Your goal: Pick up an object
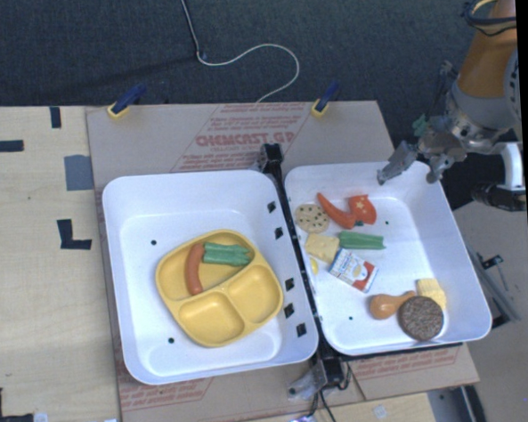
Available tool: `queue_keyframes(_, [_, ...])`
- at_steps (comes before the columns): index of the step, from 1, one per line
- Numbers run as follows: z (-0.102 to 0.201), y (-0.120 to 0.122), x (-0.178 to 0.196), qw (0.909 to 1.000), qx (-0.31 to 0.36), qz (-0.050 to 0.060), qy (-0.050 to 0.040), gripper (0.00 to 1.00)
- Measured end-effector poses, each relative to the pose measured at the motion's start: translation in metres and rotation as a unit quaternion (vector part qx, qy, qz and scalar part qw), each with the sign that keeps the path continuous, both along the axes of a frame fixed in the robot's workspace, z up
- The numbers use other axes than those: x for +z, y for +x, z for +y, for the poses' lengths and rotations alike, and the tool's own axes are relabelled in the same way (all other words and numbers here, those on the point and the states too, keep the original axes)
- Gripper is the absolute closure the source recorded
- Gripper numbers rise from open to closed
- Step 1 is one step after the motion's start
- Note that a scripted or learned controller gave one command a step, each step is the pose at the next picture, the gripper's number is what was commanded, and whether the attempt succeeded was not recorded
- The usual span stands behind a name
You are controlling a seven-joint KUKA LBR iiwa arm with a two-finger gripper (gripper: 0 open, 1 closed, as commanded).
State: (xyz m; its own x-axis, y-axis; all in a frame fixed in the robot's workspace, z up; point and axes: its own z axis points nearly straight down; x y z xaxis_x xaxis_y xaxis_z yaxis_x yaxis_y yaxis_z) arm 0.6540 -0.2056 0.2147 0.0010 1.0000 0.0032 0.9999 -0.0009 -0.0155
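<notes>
Nearest me, at the lower right of the frame, I see one brown round patty [420, 317] in the right bin [457, 238], touching one orange drumstick-shaped piece [386, 306] and one yellow block [431, 290]. Further up the same bin I count one small carton [352, 270], one green pod [361, 240], one pale yellow wedge [321, 247], one speckled cookie [310, 217] and one red-orange piece [349, 210]. The left bin [133, 258] holds one yellow divided plate [220, 297] bearing one sausage [193, 267] and one green piece [226, 253]. At the upper right, my gripper [408, 166] hangs over the right bin's far corner, fingers spread wide apart, gripping nothing and touching no item.
</notes>
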Motion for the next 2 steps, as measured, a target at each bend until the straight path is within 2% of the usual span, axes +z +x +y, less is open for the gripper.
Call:
queue_keyframes(1, [0.001,0.002,0.007,1.0000,0.001,-0.006,-0.0012,0.00])
queue_keyframes(2, [0.001,0.000,-0.039,1.0000,0.002,-0.004,-0.0013,0.00])
